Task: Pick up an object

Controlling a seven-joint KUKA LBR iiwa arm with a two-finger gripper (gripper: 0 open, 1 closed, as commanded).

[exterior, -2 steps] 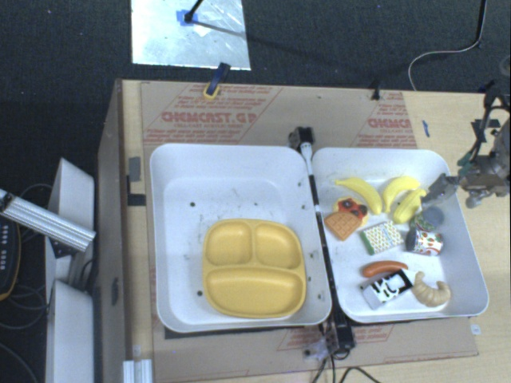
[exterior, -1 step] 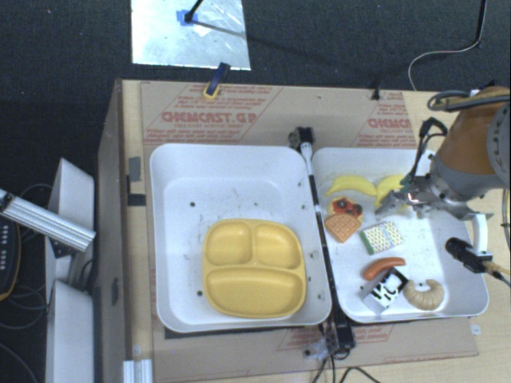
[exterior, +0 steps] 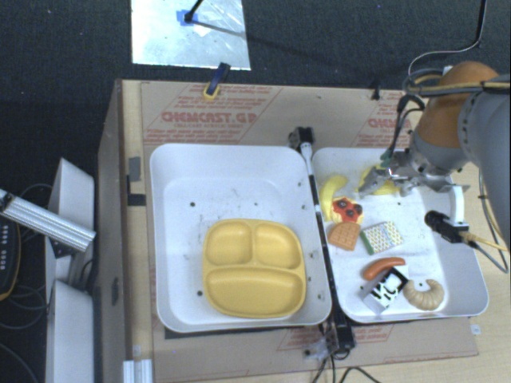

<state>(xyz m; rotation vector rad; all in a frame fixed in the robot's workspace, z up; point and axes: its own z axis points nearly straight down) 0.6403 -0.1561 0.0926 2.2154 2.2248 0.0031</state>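
Camera view, the arm: The grey arm with the orange band comes in from the right and leans down into the right bin (exterior: 471, 290).
Camera view, the claw: The gripper (exterior: 382, 178) is low in the back part of the right bin, right by a yellow toy (exterior: 385, 187). I cannot tell how wide the claw is, or if it has hold of anything; that part is too small and dark.
Camera view, the job so far: I think the pick is not done yet. Nothing looks lifted. Every toy I can see lies on the bin floor.
Camera view, what is left: I think the claw must close on one toy and lift it up.
Camera view, where the toys are: All of them are in the right bin. The nearest one to the claw is the yellow toy at the back.
Camera view, bins: Two white bins, side by side. The left bin (exterior: 176, 166) is the other one.
Camera view, yellow tray: One, with three parts, in the left bin (exterior: 255, 268).
Camera view, toy count: One banana (exterior: 330, 190), one red toy (exterior: 346, 209), one waffle (exterior: 344, 235), one checked square (exterior: 382, 235), one sausage (exterior: 382, 266), one black and white block (exterior: 386, 288), one croissant (exterior: 425, 294), and the yellow toy by the claw. That makes eight.
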